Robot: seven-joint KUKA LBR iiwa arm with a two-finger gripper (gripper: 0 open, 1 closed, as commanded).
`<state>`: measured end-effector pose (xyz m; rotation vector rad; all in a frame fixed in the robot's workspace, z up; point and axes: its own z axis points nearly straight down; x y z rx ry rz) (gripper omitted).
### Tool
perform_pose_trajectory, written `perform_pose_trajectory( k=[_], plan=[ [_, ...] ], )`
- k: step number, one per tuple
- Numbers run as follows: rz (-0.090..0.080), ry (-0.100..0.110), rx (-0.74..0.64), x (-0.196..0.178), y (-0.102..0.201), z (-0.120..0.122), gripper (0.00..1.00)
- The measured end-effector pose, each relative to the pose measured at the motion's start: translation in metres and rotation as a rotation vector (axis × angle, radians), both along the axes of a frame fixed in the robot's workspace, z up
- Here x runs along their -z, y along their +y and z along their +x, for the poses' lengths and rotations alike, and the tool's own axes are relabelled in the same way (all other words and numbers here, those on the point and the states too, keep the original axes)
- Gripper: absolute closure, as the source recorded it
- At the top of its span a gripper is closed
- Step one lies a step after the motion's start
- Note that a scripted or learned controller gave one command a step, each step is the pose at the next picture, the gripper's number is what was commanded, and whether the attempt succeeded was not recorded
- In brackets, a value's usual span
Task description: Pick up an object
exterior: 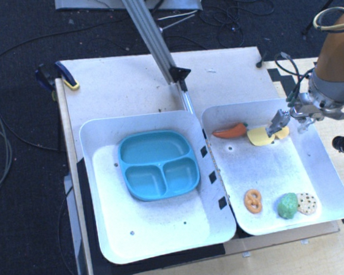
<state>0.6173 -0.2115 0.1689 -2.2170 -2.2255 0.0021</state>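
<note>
In the right bin (323,166), a yellow toy piece (258,137) lies near the far wall, beside an orange carrot (230,132). My gripper (277,126) hangs over the right end of the yellow piece, touching or nearly touching it. At the bin's near side lie an orange pretzel (252,200), a green lump (286,206) and a speckled cookie (306,203).
The left bin (109,233) holds a blue divided tray (159,164). A slanted metal pole (151,34) rises behind the bins. The grey and orange arm (333,63) reaches in from the right, over the right bin's far corner.
</note>
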Motion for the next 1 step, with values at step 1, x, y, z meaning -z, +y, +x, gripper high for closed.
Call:
perform_pose_trajectory(
  k=[1],
  plan=[
    [0.001,0.002,0.0,0.0495,0.0101,-0.0005,0.0]
  ],
)
